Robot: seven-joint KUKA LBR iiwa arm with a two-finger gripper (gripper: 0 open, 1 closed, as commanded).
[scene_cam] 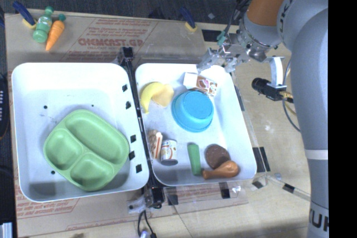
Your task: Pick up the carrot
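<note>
The carrot (54, 34), orange with a green top, lies on the cardboard at the far left, beyond the back edge of the left bin (22, 120). A green toy bottle (42, 28) touches its left side. My gripper (218, 63) hovers over the back rim of the right bin (245, 136), just above a small white carton (201, 83), far to the right of the carrot. It is open with nothing between its fingers.
The right bin holds a banana (153, 95), a blue bowl (193, 110), a green cucumber (193, 158), a drumstick (222, 170), a can (168, 151) and a snack packet (154, 143). A green divided plate (86, 147) fills the left bin.
</note>
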